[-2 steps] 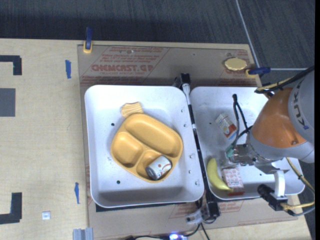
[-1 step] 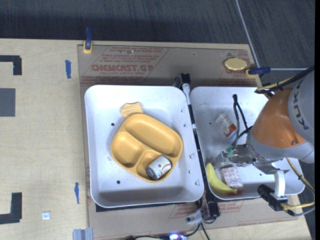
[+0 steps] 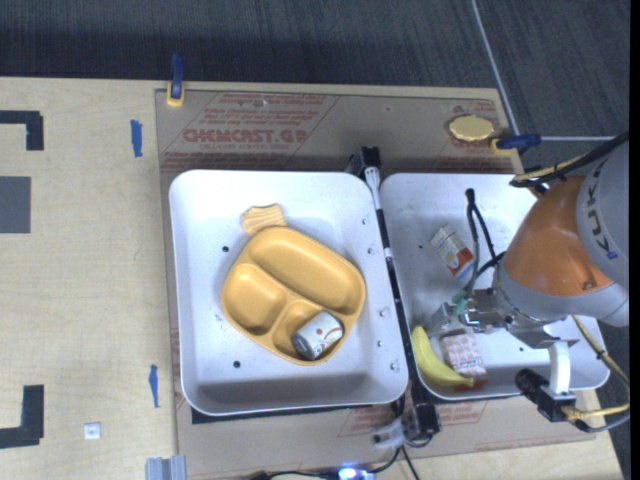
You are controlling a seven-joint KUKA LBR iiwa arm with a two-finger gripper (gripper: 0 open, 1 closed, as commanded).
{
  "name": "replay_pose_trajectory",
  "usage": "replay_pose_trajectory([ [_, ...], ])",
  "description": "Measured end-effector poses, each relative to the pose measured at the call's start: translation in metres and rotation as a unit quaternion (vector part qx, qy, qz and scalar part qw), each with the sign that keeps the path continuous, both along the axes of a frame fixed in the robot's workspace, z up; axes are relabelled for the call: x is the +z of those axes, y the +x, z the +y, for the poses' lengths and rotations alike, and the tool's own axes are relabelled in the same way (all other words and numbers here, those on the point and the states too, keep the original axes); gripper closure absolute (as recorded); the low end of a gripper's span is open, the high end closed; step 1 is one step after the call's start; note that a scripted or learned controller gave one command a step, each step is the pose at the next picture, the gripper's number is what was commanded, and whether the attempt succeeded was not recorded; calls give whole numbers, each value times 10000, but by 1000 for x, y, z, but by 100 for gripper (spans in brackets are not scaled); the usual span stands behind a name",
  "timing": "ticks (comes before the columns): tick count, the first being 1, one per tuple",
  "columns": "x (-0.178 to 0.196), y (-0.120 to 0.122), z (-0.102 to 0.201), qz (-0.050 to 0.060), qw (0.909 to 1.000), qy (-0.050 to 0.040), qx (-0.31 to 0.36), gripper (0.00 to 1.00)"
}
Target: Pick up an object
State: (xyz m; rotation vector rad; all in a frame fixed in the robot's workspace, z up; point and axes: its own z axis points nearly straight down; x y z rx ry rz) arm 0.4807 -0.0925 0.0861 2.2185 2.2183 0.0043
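In the right bin (image 3: 420, 203) a yellow banana (image 3: 432, 361) lies along the front left corner. A small red-and-white packet (image 3: 463, 351) rests against it. Further back lies a little white and orange packet (image 3: 452, 248). My gripper (image 3: 468, 315) hangs low over the right bin, just behind the red-and-white packet, under the grey and orange wrist (image 3: 552, 258). The left bin (image 3: 200, 268) holds a yellow divided tray (image 3: 290, 273) with a small white can (image 3: 318, 336) lying in its front compartment.
A black cable (image 3: 478, 230) loops from the wrist over the right bin's middle. A tan disc (image 3: 471, 128) sits on the cardboard behind the bins. The bins' shared wall (image 3: 385, 268) runs just left of the banana.
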Motion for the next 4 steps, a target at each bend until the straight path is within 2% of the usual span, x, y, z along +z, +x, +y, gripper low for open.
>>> replay_pose_trajectory([
  [4,0,0,0,-1,10000,5,2,0],
])
